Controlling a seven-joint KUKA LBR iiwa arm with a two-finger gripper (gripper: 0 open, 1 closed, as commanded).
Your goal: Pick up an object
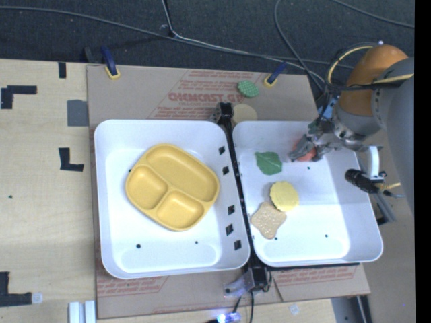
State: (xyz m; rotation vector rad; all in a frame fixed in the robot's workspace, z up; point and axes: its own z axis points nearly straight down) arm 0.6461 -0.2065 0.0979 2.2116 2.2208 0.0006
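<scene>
From the one camera above the bench (pixel 40 180), we see two shallow white bins side by side. We take the yellow tray (pixel 173 186) as our landmark: it lies tilted in the middle of the left bin (pixel 111 247), a plate with three compartments, nothing in any of them.

To the right of the tray, across the black divider, sits the right bin (pixel 350 244). Nearest the tray in that bin is a tan slice of toast (pixel 268 220), lying flat close to the bin's left wall. Just beyond and a little above it is a round yellow piece (pixel 284 196), its edge touching or overlapping the toast. Farther up from the tray's right corner lies a green leaf (pixel 269 162), apart from the yellow piece.

Farthest right of the tray, at the upper right part of the bin, we see the arm (pixel 374 86) with its orange band, reaching down. Its tool (pixel 304 152) is low over the bin floor, and a small orange-red thing (pixel 306 157) shows at its tips. We cannot tell whether the tool is spread or closed, nor whether it grips that thing.

Above the tray, outside both bins on the cardboard sheet (pixel 135 96), lies a small green dotted piece (pixel 248 88).
</scene>
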